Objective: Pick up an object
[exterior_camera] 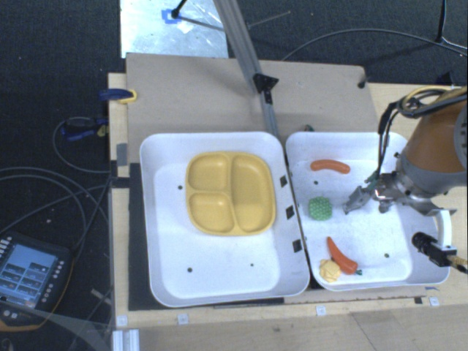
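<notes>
The gripper [363,199] hangs over the right bin [395,273], fingers spread and holding nothing (a green ball [319,209] sits just beside), near the bin's centre.

Two white bins are borne side by side on the desk [219,93]: left bin [157,218], right bin [395,269] under the fingers [355,201].

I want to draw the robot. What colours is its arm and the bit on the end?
The arm is grey with a wide orange band, and dark and yellowish cables loop over its top. The end effector is small, grey metal, with thin fingers.
</notes>
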Motion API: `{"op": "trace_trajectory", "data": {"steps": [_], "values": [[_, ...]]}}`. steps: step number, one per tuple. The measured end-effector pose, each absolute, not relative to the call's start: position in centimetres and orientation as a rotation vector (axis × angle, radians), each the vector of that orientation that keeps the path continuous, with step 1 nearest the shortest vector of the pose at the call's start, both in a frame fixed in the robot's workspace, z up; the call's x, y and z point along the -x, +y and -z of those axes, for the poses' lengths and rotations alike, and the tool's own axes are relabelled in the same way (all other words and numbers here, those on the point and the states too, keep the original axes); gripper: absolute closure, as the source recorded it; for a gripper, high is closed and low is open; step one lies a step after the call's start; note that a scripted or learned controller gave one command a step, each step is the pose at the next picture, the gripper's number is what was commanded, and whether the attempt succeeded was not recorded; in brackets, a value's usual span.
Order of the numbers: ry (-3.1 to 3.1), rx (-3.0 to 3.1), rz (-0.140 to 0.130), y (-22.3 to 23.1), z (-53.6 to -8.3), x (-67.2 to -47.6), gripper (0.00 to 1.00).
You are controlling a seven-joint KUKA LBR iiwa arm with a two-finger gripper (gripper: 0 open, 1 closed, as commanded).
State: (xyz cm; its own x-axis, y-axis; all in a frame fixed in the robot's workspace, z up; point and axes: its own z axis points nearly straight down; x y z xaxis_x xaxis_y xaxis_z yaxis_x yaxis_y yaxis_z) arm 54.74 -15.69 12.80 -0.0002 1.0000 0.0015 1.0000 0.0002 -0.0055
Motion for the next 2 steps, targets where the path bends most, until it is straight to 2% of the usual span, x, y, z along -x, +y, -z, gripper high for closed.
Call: {"op": "trace_trajectory", "data": {"steps": [1, 2], "values": [[-2.22, 2.219, -0.002, -15.7, -8.8, -54.7, 0.0], [-2.223, 2.223, 0.004, -15.7, -10.1, -54.9, 1.0]]}}
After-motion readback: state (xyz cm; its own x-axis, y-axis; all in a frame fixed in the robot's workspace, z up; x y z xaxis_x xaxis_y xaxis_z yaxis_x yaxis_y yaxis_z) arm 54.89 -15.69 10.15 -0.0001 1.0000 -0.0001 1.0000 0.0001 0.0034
